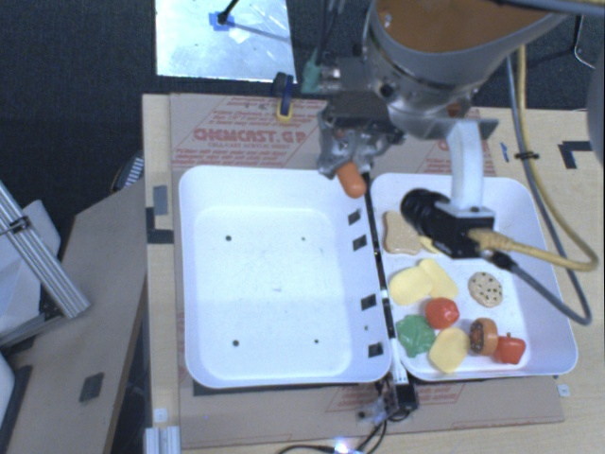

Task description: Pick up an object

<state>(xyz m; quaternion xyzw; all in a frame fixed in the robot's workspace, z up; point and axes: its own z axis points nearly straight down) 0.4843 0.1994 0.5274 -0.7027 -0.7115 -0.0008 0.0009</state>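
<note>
The tool (pixel 348 164) hangs above the far end of the seam between the two bins, and an orange carrot-like piece (pixel 352 180) sits pinched between its fingers, lifted clear of both bins. Just right of the tool, a white bracket (pixel 464 164) drops from the wrist to a black camera-like unit (pixel 442 220), with a yellow cable (pixel 544 252) trailing off it to the right.

Below and to the left of the tool lies the left bin (pixel 203 253), a shallow white tray with a few small dark dots on its floor. Below and to the right lies the right bin (pixel 548 334), which carries the toy food: a tan bread slice (pixel 401 235) closest to the tool, then a pale yellow piece (pixel 422 282), a speckled cookie (pixel 486 289), a red tomato (pixel 441 312), a green leafy piece (pixel 414 334), another yellow piece (pixel 448 349), a small brown-and-orange piece (pixel 483 335) and a red piece (pixel 510 349) farthest from it (all loosely clustered in the near half).

Both bins rest on a cardboard sheet (pixel 246 132) on the table (pixel 156 140). Left of the tool, red print on the cardboard reads something like "CHEMCAST GP"; the smaller lines are too blurred to read.
</note>
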